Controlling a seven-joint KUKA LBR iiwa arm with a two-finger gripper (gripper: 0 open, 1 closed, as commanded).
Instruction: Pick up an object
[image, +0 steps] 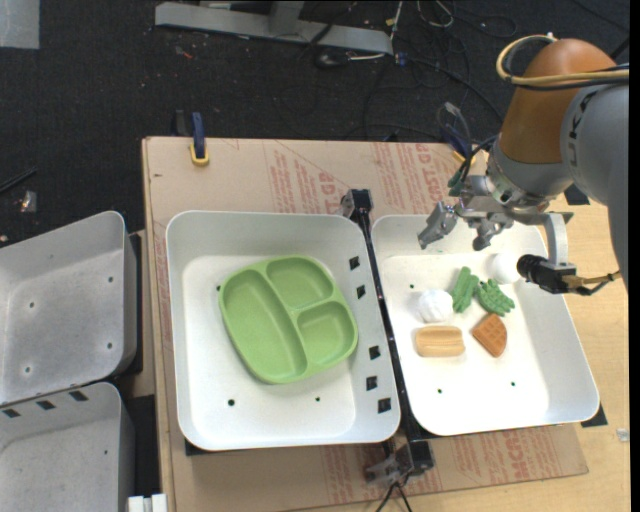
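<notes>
Here, objects on offer: a small cluster lies in the right-hand shallow white bin (560, 395), toward its far half. It counts a round white ball-like piece (434, 304), a tan bread-roll-shaped block (439, 341), an orange waffle-patterned wedge (490, 334) and two green leafy plastic pieces (480, 293).
Layout of the cluster: the white piece sits just above the tan block; the orange wedge lies just beside the block on its right; the green pieces lie above the wedge, close to one another.
Gripper: the two-finger gripper (460, 228) hangs over the far edge of the right bin, above and apart from the cluster, its fingers spread with nothing between them.
Arm: the grey arm with its orange band (552, 85) reaches in from the right.
Neighbouring bin: the left-hand shallow white bin (190, 400) holds a green three-compartment plastic plate (287, 318), lying flat.
Bench: both bins rest on a brown cardboard sheet (260, 165).
Step in hand: by appearances the approach, with no object taken yet.
Next move: likely a descent onto one piece, the jaws straddling it before they close. The white piece and the green pieces lie nearest the gripper; the tight spacing suggests the fingers could nudge a neighbour.
</notes>
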